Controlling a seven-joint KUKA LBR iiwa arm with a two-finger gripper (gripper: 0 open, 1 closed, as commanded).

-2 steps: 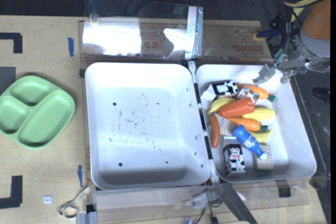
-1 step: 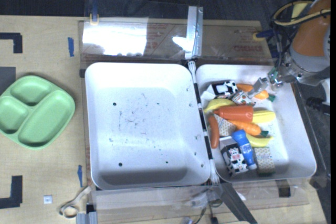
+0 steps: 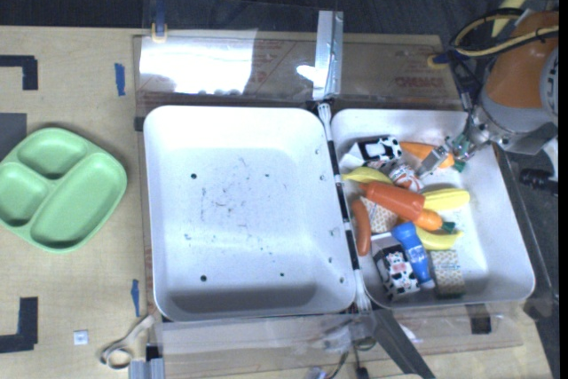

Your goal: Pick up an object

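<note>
A green tray (image 3: 60, 188) is seen on the bench (image 3: 80, 49) at the far left. Next to it, the left bin (image 3: 240, 200) is set, with small dark marks on its floor. The right bin (image 3: 497, 253) is packed with toys: a hot dog (image 3: 360, 226), a carrot (image 3: 401, 200), bananas (image 3: 444, 198), a blue bottle (image 3: 414, 251) and a cow box (image 3: 397, 271). The gripper (image 3: 461, 146) is hung over the bin's top right corner; its grip cannot be told.

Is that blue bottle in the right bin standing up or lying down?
Lying down: the blue bottle rests lengthwise on the right bin's floor among the toy food.
</note>
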